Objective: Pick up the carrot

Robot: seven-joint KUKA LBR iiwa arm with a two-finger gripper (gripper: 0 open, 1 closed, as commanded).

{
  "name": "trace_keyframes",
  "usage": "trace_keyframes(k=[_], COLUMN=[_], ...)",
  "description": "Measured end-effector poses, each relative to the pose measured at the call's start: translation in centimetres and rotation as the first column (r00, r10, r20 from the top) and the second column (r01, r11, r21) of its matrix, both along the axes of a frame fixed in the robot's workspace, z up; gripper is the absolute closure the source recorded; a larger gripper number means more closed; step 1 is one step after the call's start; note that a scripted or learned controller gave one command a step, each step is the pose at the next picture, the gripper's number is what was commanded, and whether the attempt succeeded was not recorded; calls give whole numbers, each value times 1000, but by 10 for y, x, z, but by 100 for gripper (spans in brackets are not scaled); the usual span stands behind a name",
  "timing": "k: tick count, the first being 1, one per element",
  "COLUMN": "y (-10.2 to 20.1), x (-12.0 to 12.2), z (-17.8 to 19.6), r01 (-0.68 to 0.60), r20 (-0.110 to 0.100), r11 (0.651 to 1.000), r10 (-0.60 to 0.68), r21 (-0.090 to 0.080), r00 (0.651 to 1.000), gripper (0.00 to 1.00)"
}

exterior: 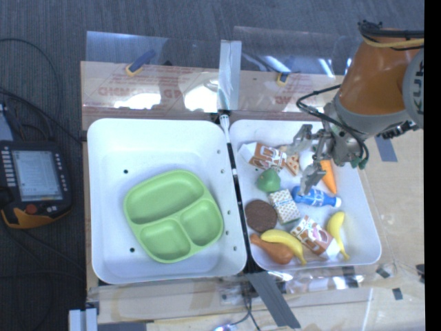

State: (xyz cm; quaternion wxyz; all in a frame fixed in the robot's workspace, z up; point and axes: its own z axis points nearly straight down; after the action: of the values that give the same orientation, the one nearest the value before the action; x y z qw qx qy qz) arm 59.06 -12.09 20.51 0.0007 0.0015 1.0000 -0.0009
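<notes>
The carrot, a short orange cone, lies in the right bin near its right wall, above a blue bottle. My gripper hangs over the upper right of that bin with its two grey fingers spread open. The carrot sits just right of the lower finger, partly under the wrist. Nothing shows between the fingers.
The right bin also holds a green round fruit, a brown disc, two bananas, small cartons and an orange vegetable. A green divided plate lies in the left bin. A pendant sits far left.
</notes>
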Motion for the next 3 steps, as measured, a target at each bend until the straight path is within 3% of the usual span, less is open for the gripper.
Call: trace_keyframes(k=[1, 2, 3], y=[-76, -76, -21], x=[-4, -4, 28], z=[-110, -101, -20], r01=[211, 211, 341], r20=[7, 7, 9], r11=[977, 977, 940], r10=[-211, -211, -341], r21=[1, -3, 4], r00=[977, 977, 940], gripper=[0, 100, 100])
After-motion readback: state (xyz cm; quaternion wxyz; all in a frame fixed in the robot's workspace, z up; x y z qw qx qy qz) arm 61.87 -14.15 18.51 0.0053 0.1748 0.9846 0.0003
